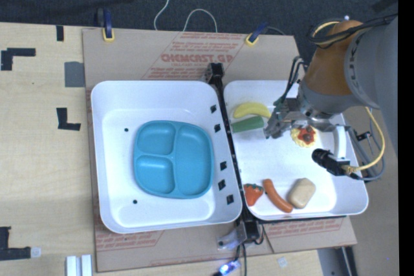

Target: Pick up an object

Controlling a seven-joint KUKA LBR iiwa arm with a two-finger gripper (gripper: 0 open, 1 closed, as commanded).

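Evidently the pick is at its approach stage, with nothing yet lifted. Nearest the lower edge of the frame, along the bottom wall of the right-hand shallow white plastic bin (349, 207), lie three candidates: a small red-orange toy pepper with a green stalk (253, 193), a long orange sausage-shaped toy (277, 196) just beside it, and a tan, rounded potato-like toy (301, 192) touching or nearly touching the sausage's end. Left of these, in the lower middle of the frame, the left-hand white bin (103, 139) holds a light-blue divided plastic plate (173, 159).

Further up, at the middle right, the two-finger gripper (274, 127) hangs low over the right bin beneath the grey and orange arm (336, 71). Whether it is wide or narrow cannot be told, since the dark metalwork blurs together, and no object is visible in its grasp. Just to its left lies a dark green oblong toy (248, 125), with a yellow banana-shaped toy (251, 110) behind it against the dividing wall; just to its right sits a small red and yellow toy (303, 136).

The green piece looks the likeliest target. It is smooth, short and lies flat, close to the wall. The next move would call for a slight shift leftward, then a straight descent astride it, keeping off the banana.
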